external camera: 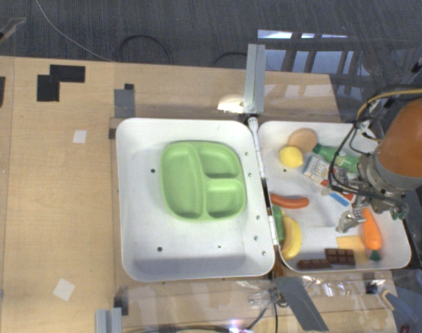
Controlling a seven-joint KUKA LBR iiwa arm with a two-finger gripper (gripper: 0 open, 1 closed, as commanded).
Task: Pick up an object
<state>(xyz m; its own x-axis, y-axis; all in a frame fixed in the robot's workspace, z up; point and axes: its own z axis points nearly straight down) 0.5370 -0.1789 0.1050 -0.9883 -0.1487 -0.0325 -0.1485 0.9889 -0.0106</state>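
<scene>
The right bin [405, 259] holds several toy foods. Among them are a yellow lemon [291, 157], a tan egg-shaped piece [302, 139], a red sausage [289, 201], a banana [291, 235], an orange carrot [372, 233], a yellow cheese block [350, 243] and a brown chocolate bar [327, 259]. A blue-and-white packet [314, 166] lies beside a green item [337, 156]. My gripper [352, 218] hangs low over the right side of this bin, just left of the carrot and above the cheese block. The wrist hides what lies under it.
A green divided plate [203, 179] rests in the left bin [138, 255]. A grey post [255, 82] stands behind the seam between the bins. Cables loop around the arm's orange band [409, 141] at the right edge.
</scene>
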